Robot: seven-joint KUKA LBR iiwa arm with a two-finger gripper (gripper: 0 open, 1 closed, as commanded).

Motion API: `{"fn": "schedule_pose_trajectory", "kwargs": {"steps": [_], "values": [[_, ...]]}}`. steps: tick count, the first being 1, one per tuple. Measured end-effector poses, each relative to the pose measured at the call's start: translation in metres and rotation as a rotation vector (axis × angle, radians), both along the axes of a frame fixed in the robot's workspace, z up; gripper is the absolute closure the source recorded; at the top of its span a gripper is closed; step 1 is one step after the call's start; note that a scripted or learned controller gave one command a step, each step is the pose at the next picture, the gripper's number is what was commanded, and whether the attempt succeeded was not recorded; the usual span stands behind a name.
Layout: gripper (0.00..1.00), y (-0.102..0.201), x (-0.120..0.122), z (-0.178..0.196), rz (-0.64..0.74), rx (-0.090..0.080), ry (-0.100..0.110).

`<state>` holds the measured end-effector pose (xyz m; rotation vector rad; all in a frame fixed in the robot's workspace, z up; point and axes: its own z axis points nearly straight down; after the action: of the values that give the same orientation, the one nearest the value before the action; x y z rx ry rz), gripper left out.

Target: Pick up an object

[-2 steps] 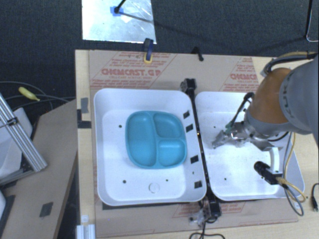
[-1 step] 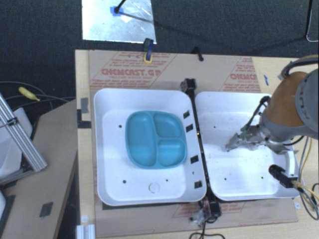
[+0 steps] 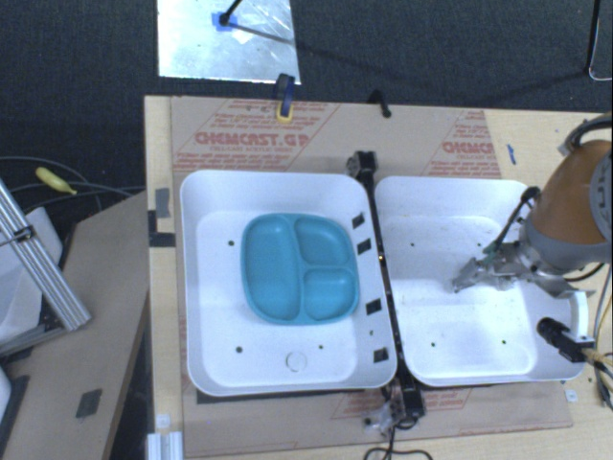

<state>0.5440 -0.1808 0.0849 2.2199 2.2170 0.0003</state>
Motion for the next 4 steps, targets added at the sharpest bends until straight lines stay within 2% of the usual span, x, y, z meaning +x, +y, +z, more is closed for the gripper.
{"fn": "schedule_pose_trajectory", "kwargs": {"steps": [1,2,3,4], "values": [[0.00,-0.028,-0.032,-0.001,-0.001,0.001,0.004],[0.00,0.048,0.049,0.000,0.015,0.005,-0.005],[0.00,0.140,0.003,0.105,0.015,0.008,-0.007],[0.00,0.207,0.018,0.099,0.012,0.006,0.000]]}}
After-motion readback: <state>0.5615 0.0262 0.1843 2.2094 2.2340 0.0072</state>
